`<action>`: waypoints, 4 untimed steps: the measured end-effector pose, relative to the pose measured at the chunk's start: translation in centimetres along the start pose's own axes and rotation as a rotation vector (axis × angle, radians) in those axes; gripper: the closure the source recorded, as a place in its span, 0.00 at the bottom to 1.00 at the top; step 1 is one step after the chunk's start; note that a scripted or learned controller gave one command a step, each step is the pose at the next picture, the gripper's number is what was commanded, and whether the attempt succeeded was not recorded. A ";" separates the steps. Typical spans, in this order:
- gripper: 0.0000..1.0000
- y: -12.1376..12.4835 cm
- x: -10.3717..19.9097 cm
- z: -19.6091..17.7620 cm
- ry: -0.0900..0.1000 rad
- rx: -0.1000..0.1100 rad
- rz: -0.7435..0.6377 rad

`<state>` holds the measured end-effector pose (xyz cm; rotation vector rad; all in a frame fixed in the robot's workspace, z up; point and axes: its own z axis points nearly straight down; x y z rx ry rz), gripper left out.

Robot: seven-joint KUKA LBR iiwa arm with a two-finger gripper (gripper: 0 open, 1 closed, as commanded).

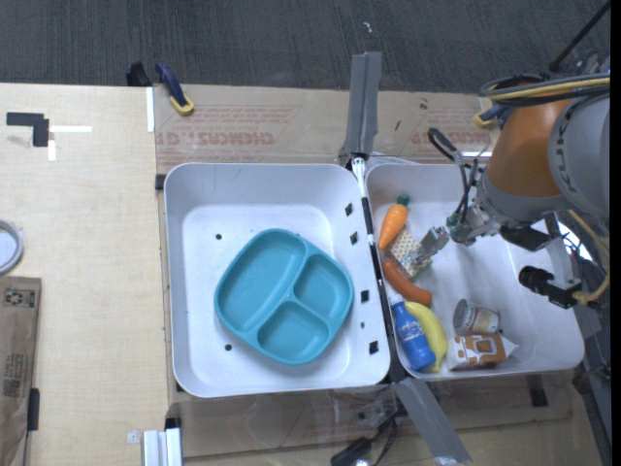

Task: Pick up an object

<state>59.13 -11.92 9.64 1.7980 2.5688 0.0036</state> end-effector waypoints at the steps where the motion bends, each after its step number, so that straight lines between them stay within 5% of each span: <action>1: 0.00 -1.2 1.1 -0.1 -0.003 -0.004 0.012; 2: 1.00 -1.1 1.2 -1.1 0.000 -0.005 0.011; 3: 1.00 2.8 7.3 -9.5 0.003 0.005 -0.141; 4: 1.00 5.5 2.3 -24.0 0.001 0.004 -0.151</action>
